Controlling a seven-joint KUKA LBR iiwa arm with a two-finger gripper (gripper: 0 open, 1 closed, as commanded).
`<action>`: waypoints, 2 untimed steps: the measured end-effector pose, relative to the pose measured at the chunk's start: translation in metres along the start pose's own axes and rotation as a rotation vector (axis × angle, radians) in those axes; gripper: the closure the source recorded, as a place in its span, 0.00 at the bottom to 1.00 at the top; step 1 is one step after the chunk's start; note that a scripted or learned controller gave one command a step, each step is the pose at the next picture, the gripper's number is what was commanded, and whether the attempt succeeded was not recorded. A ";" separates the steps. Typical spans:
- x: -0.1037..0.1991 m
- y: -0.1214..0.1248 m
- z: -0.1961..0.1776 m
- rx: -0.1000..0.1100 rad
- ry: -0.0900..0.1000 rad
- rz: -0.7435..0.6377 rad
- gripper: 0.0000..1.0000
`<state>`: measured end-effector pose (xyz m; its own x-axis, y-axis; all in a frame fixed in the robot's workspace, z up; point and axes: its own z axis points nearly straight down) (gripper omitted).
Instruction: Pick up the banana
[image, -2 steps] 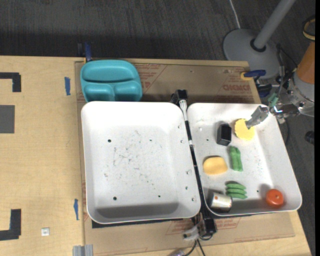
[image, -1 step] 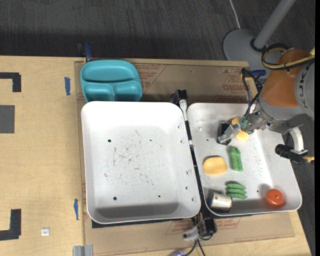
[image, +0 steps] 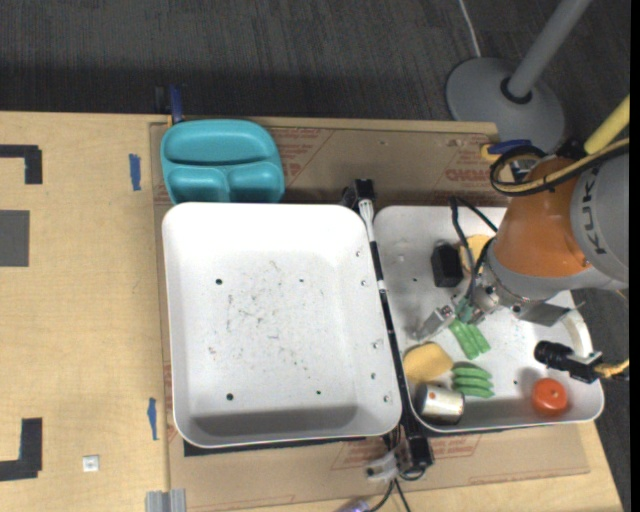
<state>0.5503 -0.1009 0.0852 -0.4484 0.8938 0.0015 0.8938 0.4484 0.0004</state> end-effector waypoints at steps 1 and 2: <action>0.000 0.001 -0.010 -0.004 -0.002 0.001 1.00; 0.000 0.002 -0.020 -0.007 -0.004 0.001 1.00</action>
<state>0.5522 -0.1003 0.1056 -0.4472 0.8944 -0.0025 0.8944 0.4472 0.0073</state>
